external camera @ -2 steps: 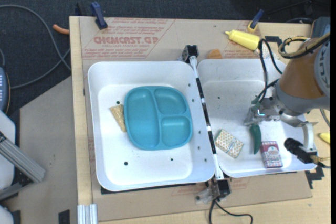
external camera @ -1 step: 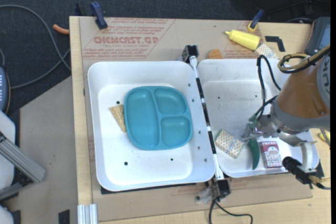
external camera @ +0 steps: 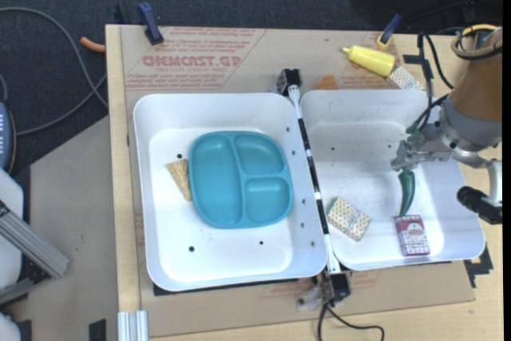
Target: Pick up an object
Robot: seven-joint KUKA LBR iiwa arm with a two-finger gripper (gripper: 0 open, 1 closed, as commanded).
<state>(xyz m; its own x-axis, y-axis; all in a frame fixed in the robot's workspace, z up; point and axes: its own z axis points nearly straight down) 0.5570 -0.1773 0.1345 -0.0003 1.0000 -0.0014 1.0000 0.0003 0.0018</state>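
The table (external camera: pixel 120 172) is carrying two shallow white bins side by side, and the arm (external camera: pixel 479 104) is reaching in over the right bin (external camera: pixel 359 132) from the right. The left bin (external camera: pixel 160 251) is holding a teal divided plate (external camera: pixel 239 178) with a tan cracker-like piece (external camera: pixel 180 176) tucked just beside its left edge; both are lying well apart from the hand and across the divider, so I judge they are not the likely target.

In the right bin the hand (external camera: pixel 409 162) is hanging over the right half of the floor. Whether it is released or clenched cannot be told here, since its underside is blurring into the object below. That object is a slim green pepper-like thing (external camera: pixel 408 189), lying directly beneath the hand with its long axis running nearly straight toward the near rim, its tip curving slightly. It seems to be touching or just under the hand, though contact is not clear. This is the relation the coming move is turning on: the hand is sitting right above the upper end of the green thing, so a closing across its narrow width looks most promising.

Just beyond its lower tip a small red carton (external camera: pixel 413 235) is lying near the front rim, and a patterned packet (external camera: pixel 348 217) is resting nearer the divider. A yellow bottle (external camera: pixel 370 58) is lying on the table behind the bin.
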